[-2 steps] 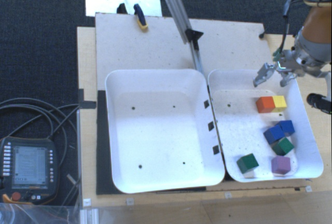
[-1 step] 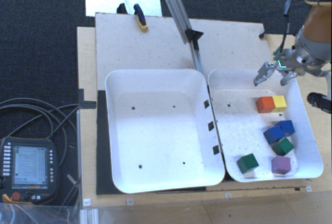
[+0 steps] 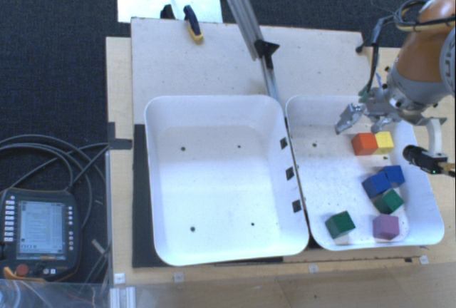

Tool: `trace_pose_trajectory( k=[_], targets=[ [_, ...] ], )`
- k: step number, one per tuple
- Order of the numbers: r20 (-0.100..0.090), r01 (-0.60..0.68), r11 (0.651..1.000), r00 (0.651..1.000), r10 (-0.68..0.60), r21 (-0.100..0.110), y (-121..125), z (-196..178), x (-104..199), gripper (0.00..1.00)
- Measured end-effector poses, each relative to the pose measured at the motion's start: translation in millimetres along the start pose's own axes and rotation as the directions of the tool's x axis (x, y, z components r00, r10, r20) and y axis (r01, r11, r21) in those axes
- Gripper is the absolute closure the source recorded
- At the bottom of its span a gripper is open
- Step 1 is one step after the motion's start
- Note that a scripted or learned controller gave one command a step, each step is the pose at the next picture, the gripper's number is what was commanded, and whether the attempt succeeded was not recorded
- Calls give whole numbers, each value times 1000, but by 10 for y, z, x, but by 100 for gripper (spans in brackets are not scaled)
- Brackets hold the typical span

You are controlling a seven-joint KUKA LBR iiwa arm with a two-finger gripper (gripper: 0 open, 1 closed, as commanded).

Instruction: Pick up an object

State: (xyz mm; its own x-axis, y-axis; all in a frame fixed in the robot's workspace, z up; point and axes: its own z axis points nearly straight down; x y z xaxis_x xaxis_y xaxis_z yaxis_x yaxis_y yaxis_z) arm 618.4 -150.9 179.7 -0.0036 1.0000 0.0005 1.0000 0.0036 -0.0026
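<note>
— Where are the blocks?
— An orange cube (image 3: 364, 144) touches a yellow cube (image 3: 385, 141) in the right bin (image 3: 317, 157); blue, green and purple blocks lie nearer the front.
— And your gripper (image 3: 350, 119)?
— Hovering just left of the orange cube, fingers spread, pinching nothing. The left bin (image 3: 214, 185) sits alongside.

teach pendant (image 3: 39, 232) lower left, cables (image 3: 50, 153) above; clamp (image 3: 192, 23) at bench top.

bins: two bins side by side on the bench (image 3: 214, 57) | blocks: six blocks (image 3: 375, 184) in the right bin (image 3: 320, 157) | pendant (image 3: 39, 232): left of the bench
</note>
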Motion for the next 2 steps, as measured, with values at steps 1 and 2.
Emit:
trace_pose_trajectory(
  k=[1,2],
  targets=[
    [4,0,1000,1000,0,-10,40,576,-36,0],
    [8,0,1000,1000,1,-18,93,644,-65,0]
  ],
)
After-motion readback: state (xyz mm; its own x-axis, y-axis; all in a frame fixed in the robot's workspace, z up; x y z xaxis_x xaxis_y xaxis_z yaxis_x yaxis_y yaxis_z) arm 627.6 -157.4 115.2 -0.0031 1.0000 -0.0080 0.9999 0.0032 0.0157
